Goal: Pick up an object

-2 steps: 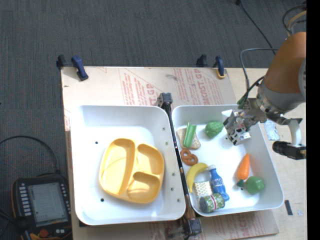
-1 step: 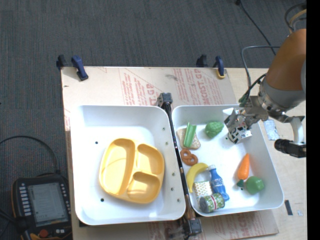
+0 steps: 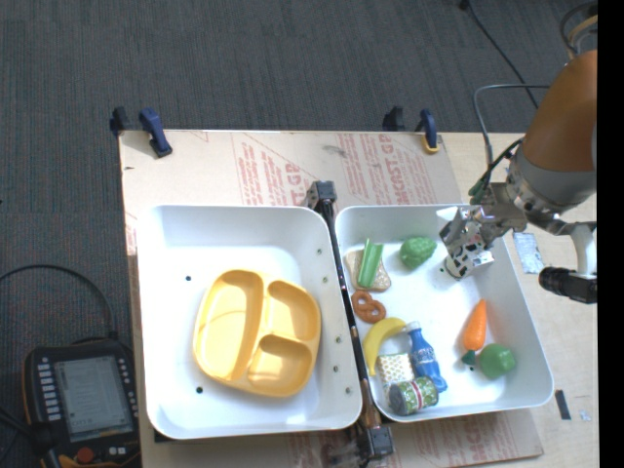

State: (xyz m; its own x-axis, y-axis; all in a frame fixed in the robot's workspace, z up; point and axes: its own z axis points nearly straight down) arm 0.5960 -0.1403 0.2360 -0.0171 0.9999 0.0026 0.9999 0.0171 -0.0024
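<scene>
The right bin [image 3: 507, 291] holds several toy foods: a green leafy piece [image 3: 417, 252], a celery stick [image 3: 371, 262], a pretzel [image 3: 369, 307], a banana [image 3: 381, 337], a blue bottle [image 3: 423, 356], a small can [image 3: 412, 395], an orange carrot [image 3: 474, 325] and a green pepper [image 3: 496, 360]. My gripper [image 3: 466, 252] hangs over the bin's upper right part, just right of the leafy piece. Its fingers are spread and point down, with nothing visible between them.
The left bin [image 3: 175, 261] holds a yellow divided tray [image 3: 258, 331]. Blue clamps [image 3: 154, 131] grip the board's back edge. A teach pendant [image 3: 86, 395] lies on the floor at lower left. The arm's orange band [image 3: 573, 105] rises at the right.
</scene>
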